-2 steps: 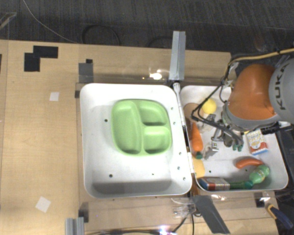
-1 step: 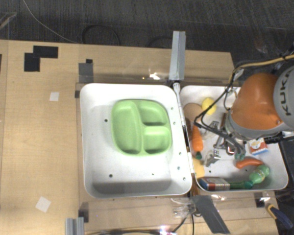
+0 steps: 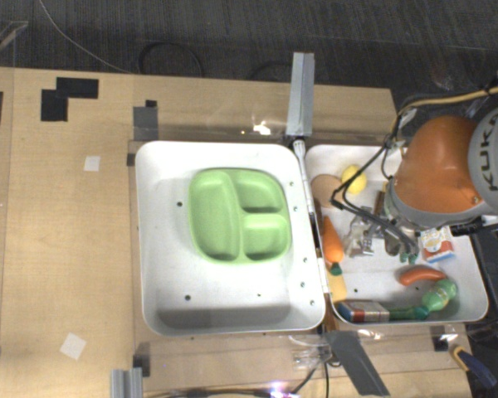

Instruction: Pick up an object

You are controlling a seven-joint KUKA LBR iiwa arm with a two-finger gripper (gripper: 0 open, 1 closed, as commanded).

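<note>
The right bin holds several small objects. An orange carrot lies along its left wall, with a tan rounded piece and a yellow piece behind it. A red sausage-shaped toy, a green bottle and a dark marker-like stick lie near the front wall. A small white and orange box sits at the right. My gripper hangs low over the bin's middle, just right of the carrot, under the orange wrist band. Nothing shows held in it.
The left bin bears a light green divided plate. A metal post stands behind the seam between the bins. Black cables loop around the arm above the right bin. Bare wooden bench lies to the left.
</note>
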